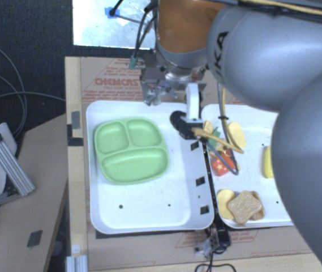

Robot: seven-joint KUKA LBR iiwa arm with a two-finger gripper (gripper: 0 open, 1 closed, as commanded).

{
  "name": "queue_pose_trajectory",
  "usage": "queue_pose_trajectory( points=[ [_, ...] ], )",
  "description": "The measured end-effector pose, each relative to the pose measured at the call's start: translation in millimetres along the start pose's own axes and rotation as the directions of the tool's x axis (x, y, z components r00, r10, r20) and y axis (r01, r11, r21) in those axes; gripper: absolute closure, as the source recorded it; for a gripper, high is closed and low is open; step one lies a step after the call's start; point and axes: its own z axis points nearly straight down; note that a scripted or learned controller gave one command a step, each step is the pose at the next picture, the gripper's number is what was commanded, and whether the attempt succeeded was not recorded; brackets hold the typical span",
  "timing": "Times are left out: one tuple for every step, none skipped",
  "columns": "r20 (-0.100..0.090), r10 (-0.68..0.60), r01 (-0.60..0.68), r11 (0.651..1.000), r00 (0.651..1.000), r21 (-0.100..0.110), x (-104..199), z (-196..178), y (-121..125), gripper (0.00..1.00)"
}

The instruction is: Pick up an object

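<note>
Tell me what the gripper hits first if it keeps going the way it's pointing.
The gripper points down, so probably the bare white floor of the bin holding the green divided plate, near its back rim, beside the plate. Depth is unclear from this slant.

Fixed camera above, slanting down, close over both bins (149, 203)

Well right of the green tray (131, 150), the arm (274, 50) covers most of the right bin (252, 143); a yellow thing (267, 162) peeks out, half hidden, shape unclear.
</note>
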Motion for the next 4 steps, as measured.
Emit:
queue_pose_trajectory(
  points=[
    [0.002,-0.008,0.008,1.0,1.0,0.018,38,101,-9,1.0],
    [0.003,-0.002,0.002,1.0,1.0,0.016,20,116,-29,1.0],
    [-0.005,-0.007,0.007,1.0,1.0,-0.009,29,-61,24,1.0],
    [0.003,-0.009,0.009,1.0,1.0,0.024,38,14,-72,1.0]
  ],
)
